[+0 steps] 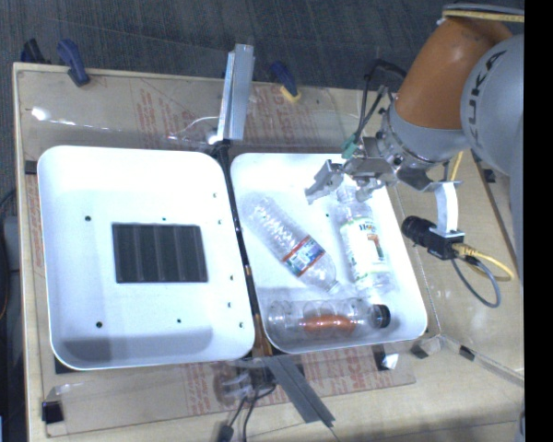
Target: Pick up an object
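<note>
gripper (pixel 336 180) over right bin (pixel 405 274) top edge, by white-label bottle (pixel 364 247). clear bottle with blue label (pixel 290 242) lies diagonal, orange-filled bottle (pixel 327 319) along the near wall. left bin (pixel 74 201) has dark grate (pixel 159 252).

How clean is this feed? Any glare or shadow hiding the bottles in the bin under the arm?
Camera view: sharp overall, evenly lit. The white right bin is bright, so the clear bottles' edges wash out against it, most on the diagonal bottle. The bottle along the near wall shows small highlights. Soft shadow pools in the left bin's near corner. The gripper looks slightly soft.
</note>
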Robot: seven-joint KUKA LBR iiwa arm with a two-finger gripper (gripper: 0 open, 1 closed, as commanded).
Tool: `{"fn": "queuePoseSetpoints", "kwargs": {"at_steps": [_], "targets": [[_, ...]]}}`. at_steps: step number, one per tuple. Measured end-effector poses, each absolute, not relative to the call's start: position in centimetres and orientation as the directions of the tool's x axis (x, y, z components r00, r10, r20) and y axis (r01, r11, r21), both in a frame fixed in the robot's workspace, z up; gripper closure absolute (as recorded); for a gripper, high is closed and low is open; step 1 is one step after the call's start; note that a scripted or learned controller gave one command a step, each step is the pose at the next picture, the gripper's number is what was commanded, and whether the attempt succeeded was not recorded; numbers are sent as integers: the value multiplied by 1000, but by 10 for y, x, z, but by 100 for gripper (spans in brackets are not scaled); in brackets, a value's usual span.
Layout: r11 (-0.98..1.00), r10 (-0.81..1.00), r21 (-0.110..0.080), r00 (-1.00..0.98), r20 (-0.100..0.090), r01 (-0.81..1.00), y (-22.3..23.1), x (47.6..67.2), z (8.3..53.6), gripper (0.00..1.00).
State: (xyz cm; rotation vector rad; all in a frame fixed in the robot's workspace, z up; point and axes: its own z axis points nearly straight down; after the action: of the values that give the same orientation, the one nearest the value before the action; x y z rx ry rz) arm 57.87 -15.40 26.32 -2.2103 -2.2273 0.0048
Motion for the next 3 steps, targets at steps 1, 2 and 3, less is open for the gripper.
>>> {"fn": "queuePoseSetpoints", "kwargs": {"at_steps": [1,2,3], "targets": [[197,980,-5,-197,1,980,-141,591,122,0],[249,969,-3,-249,2,969,-156,571,92,0],[253,967,-3,-253,0,967,-157,571,102,100]]}}
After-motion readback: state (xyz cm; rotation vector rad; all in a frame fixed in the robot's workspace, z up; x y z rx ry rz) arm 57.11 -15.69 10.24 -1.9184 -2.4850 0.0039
